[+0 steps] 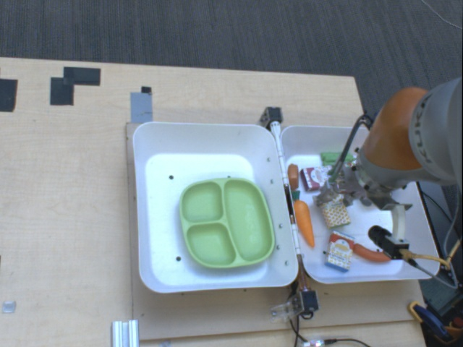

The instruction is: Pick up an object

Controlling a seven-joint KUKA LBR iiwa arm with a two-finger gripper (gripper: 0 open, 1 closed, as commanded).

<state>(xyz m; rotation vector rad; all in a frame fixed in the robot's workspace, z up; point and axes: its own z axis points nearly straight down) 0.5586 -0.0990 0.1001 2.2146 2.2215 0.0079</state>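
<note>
My gripper point(334, 195) hangs low over the middle of the right bin point(312, 275), with the grey arm and its orange band coming in from the right. Just below it lies a small tan checkered piece point(336, 214), close to or touching the gripper. An orange carrot point(304, 223) lies along the bin's left wall. Above it is a small brown sausage point(293, 175), and beside that a dark red packet point(312, 178). A little printed carton point(338, 254) and a red-orange pepper point(370, 253) rest near the front. A green item point(330, 157) peeks out at the back.
The left bin point(155, 215) holds a green three-part plate point(226, 223). A divider rail point(285, 186) runs between the two bins. Black and grey markers lie on the wooden bench at the far left.
</note>
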